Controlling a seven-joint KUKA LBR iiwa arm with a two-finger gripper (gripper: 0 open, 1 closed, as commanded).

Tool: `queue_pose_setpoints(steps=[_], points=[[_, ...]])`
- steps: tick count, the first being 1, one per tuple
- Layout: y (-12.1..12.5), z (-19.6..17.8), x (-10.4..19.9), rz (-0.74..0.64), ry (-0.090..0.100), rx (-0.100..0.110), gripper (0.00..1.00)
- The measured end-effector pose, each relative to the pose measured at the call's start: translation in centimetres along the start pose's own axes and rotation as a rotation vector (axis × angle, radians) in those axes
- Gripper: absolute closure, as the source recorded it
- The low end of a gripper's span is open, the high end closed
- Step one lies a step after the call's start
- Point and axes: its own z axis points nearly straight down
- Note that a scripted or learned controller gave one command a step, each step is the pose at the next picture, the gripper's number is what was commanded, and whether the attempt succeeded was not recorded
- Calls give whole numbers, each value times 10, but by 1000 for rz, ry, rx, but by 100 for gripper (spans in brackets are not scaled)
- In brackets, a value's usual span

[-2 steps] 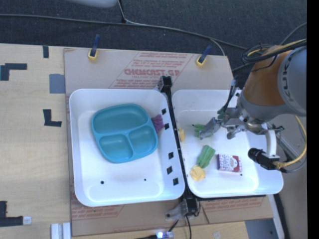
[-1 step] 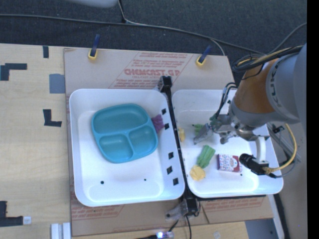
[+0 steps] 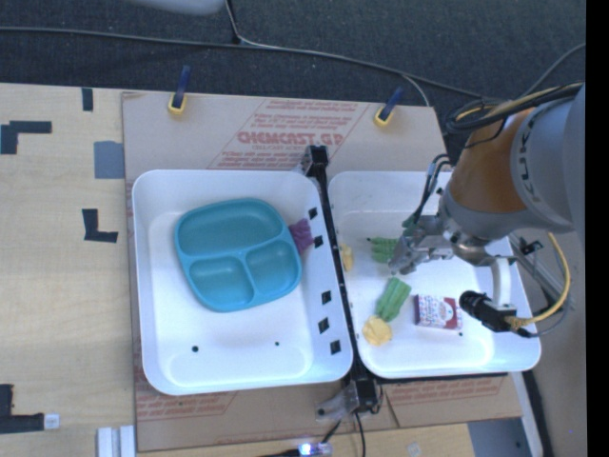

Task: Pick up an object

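Objects for picking lie in the right bin: a green toy near the middle of its floor, a smaller green piece closer to the divider between the bins, a yellow piece by the front left corner, a faint yellow bit against the left wall, and a small red and white packet toward the front right.

Nothing looks lifted yet; every item seems to rest on the bin floor. The gripper is down inside the right bin, between the small green piece and the larger green toy, near both. Whether it is spread or closed cannot be made out at this angle, and nothing can be seen held by it. My reading is that the pick is at the reach or grasp stage, with closing on an item and raising it clear left to do.

The left bin carries a blue divided plate, with a purple item at the plate's right edge, by the divider.

Red print on the cardboard sheet under the bins is too blurred to read with confidence. The packet shows a red label with white marks, too small to read. Letters on the arm's grey casing are partly cut off and unreadable.
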Motion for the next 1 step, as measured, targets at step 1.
queue_pose_setpoints(steps=[1], points=[[3,-52,2,1,-1,-7,100]])
